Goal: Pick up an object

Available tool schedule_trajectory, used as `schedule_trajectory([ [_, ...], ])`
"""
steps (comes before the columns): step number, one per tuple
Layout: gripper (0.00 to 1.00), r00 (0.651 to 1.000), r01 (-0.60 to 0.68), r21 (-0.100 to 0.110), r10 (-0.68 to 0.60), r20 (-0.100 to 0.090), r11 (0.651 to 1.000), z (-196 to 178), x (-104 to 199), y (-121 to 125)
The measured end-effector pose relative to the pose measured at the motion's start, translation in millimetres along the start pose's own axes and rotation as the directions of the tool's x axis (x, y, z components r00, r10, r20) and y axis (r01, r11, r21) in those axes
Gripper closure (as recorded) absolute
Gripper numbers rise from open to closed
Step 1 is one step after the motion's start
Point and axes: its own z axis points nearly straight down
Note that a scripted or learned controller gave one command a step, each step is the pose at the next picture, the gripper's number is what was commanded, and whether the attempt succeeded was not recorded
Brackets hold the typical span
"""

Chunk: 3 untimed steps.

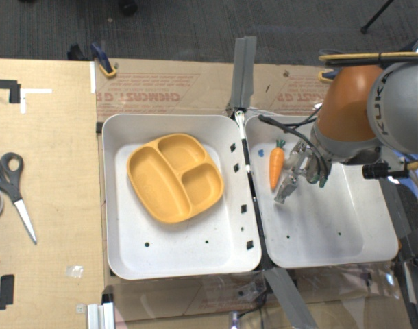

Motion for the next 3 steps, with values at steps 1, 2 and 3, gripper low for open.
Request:
schedule_trajectory([
  [1, 0.00, 0.998, -0.065, 0.000, 0.065, 0.003, 0.998, -1.7, -47.7, 20.1],
  [2, 1.00, 0.998, -0.060, 0.000, 0.060, 0.007, 0.998, -11.1, -48.5, 21.1],
  [3, 1.00, 0.996, -0.085, 0.000, 0.085, 0.000, 0.996, -100.1, -6.3, 95.4],
])
